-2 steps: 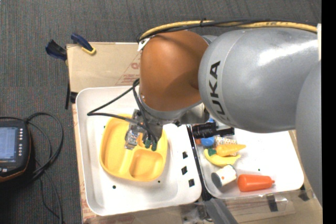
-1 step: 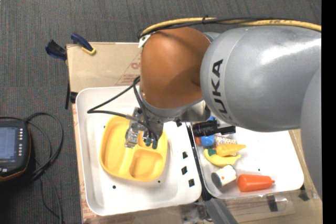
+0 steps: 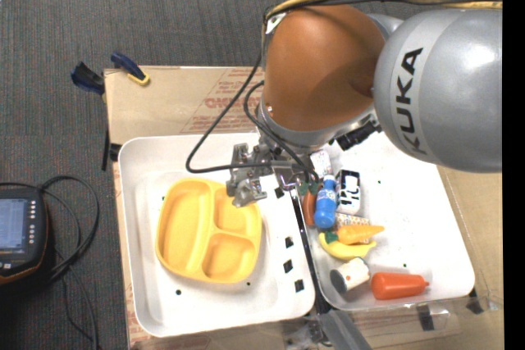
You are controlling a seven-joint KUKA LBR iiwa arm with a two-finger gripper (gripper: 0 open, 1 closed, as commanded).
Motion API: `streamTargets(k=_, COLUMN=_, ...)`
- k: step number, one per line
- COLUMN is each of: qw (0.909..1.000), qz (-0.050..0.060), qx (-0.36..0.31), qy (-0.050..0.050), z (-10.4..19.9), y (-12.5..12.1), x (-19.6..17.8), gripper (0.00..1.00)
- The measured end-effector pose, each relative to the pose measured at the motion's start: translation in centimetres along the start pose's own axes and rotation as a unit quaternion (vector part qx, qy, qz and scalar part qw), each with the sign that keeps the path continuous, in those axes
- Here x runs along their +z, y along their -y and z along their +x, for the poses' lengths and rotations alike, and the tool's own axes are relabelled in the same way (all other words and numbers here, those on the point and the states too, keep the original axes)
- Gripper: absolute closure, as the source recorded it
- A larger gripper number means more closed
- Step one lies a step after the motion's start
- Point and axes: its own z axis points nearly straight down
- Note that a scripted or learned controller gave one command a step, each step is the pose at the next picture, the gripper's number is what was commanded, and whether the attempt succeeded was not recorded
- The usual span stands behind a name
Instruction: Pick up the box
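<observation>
Over the left bin (image 3: 139, 291), the gripper (image 3: 246, 191) hangs above the top right corner of a glossy yellow divided plate (image 3: 209, 240); how its metal parts are set I cannot tell. Well to its right, in the right bin (image 3: 443, 258), the small black-and-white box (image 3: 350, 191) lies beside a blue bottle (image 3: 326, 204), above a banana (image 3: 344, 248) and a smooth orange carrot (image 3: 399, 285).

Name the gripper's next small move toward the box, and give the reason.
Probably shift right: the gripper hangs over the yellow tray in the left bin, while the box lies in the right bin beside the blue bottle.
</observation>
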Motion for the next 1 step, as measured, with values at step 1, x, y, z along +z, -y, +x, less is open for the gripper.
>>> streamTargets(k=1, qw=0.999, qz=0.0, qx=-0.044, qy=-0.004, z=3.93, y=4.98, x=9.61, gripper=1.0)
